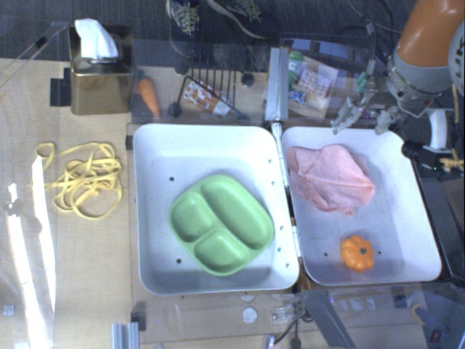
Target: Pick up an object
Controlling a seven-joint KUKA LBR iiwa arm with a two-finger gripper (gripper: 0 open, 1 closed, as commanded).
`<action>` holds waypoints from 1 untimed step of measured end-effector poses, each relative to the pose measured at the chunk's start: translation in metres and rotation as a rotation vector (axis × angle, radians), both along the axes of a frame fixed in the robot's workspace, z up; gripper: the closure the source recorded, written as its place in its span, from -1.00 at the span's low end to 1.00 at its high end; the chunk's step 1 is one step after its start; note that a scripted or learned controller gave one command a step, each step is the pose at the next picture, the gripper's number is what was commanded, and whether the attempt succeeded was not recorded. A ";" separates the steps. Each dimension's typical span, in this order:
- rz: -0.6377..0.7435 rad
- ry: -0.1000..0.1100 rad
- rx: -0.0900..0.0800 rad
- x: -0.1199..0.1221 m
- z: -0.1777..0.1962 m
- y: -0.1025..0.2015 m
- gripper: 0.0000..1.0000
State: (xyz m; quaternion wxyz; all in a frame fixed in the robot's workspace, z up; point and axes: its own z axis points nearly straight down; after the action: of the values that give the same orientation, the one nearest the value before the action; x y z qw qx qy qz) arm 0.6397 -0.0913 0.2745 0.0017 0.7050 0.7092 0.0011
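Observation:
A crumpled pink cloth (330, 178) lies in the back half of the right bin (414, 217). Near that bin's front sits a small orange pumpkin (357, 254). A green divided plate (221, 224) rests in the middle of the left bin (156, 195). My gripper (363, 119) hangs over the right bin's far rim, behind the pink cloth and apart from it. Its fingers (344, 116) are spread open with nothing between them.
Behind the bins lie a wire rack (211, 86), snack packets (314, 82) and a carrot (147, 97). A tissue box (98, 67) and a yellow cord (81, 178) sit on the bench at left. A person's shoes (218, 6) show at the top.

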 end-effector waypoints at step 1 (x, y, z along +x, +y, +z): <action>0.187 0.000 -0.001 -0.038 -0.004 -0.066 -1.00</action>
State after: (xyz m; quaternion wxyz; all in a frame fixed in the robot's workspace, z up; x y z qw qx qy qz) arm 0.6016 -0.1578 0.2700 0.0020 0.6359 0.7718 0.0010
